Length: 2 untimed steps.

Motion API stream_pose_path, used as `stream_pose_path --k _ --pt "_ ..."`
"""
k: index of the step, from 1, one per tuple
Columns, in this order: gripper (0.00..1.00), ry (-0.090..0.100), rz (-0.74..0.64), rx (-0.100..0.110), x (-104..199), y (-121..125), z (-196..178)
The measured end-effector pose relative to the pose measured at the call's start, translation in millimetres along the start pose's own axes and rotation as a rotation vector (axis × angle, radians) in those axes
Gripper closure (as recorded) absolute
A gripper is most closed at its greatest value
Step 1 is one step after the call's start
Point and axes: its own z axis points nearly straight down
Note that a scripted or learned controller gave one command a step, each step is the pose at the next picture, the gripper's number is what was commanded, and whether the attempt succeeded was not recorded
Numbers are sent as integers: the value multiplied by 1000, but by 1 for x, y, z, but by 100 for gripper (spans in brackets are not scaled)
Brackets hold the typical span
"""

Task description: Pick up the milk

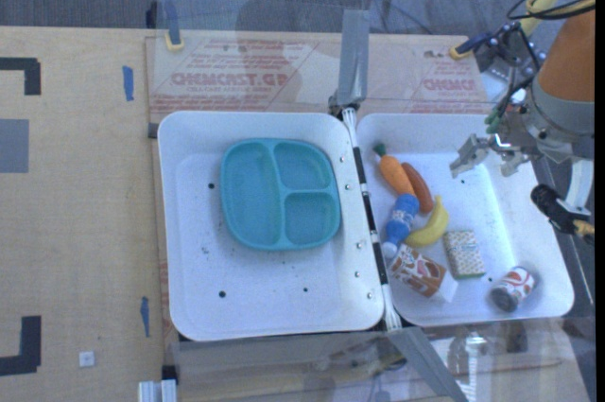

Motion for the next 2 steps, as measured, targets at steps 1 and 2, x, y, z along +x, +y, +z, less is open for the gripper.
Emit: stream_pose_path --k 1,2 --pt "0 0 -192 -3 -6 -85 106" --pt "100 -1 -189 -5 -7 -84 97"
